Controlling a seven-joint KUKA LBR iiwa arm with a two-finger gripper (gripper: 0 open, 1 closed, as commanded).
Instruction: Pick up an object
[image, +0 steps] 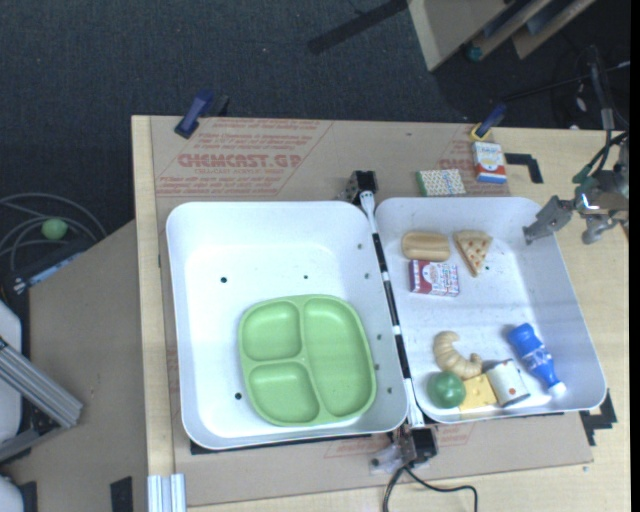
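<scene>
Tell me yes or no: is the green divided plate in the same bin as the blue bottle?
No. The green divided plate lies in the left bin, while the blue bottle lies in the right bin.

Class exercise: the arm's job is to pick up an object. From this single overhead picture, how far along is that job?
Nothing looks done yet. The bread roll, pizza slice, blue bottle and croissant all lie in the right bin. In hand: the pincer sits at that bin's upper right corner, fingers spread, with nothing between them. Left to do: come down on an object, close, and lift.
</scene>
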